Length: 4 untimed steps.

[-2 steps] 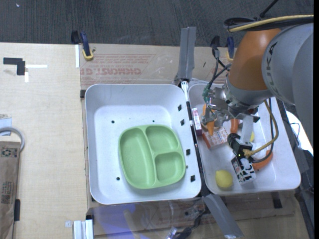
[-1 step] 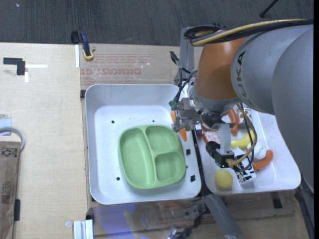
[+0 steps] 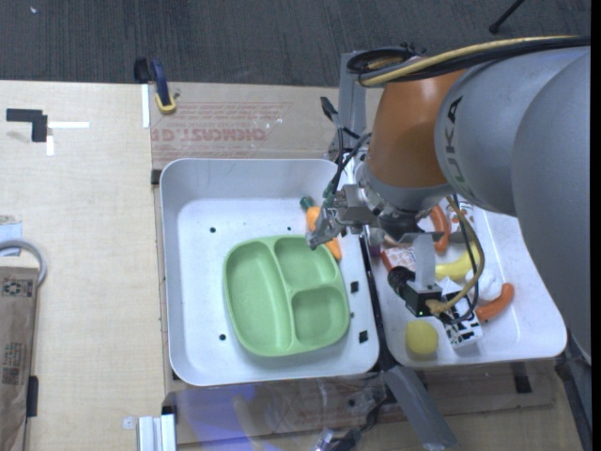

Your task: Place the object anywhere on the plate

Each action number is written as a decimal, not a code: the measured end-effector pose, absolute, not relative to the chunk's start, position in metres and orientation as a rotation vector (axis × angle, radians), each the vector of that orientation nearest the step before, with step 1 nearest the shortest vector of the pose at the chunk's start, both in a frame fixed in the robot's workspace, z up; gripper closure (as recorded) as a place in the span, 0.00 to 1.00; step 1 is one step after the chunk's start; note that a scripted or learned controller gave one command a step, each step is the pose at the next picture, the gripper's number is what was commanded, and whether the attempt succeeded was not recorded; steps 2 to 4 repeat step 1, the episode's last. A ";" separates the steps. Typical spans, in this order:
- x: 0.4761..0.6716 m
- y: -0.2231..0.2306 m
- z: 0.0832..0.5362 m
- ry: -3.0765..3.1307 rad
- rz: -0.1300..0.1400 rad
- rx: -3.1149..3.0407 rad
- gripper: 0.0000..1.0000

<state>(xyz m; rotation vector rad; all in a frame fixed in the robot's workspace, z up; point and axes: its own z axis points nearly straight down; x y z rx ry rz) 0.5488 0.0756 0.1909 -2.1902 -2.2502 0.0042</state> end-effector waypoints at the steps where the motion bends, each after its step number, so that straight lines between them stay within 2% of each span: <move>1: 0.540 0.085 0.241 -2.037 -0.003 -2.395 0.00; 4: 0.540 0.085 0.241 -2.037 -0.003 -2.395 0.00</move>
